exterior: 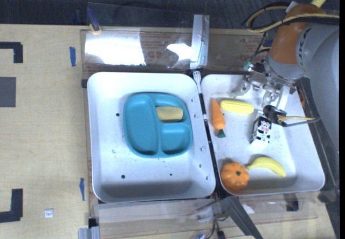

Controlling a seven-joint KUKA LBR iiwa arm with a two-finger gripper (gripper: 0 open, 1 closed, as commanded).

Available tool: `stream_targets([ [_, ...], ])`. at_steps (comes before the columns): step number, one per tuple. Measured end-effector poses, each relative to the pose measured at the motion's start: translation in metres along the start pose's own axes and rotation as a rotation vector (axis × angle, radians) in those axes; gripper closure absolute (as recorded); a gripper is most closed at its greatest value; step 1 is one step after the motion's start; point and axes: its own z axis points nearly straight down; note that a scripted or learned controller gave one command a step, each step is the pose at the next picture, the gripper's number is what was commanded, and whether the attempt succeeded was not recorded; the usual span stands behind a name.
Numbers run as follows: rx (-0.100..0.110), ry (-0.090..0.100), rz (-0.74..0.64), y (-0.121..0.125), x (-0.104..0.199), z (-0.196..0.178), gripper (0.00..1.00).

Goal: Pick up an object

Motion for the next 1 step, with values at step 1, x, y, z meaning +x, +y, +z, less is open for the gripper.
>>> stream_targets([
  [1, -0.002, 0.000, 0.130, -0.0041, -0.0265, -0.0377, 0.00],
])
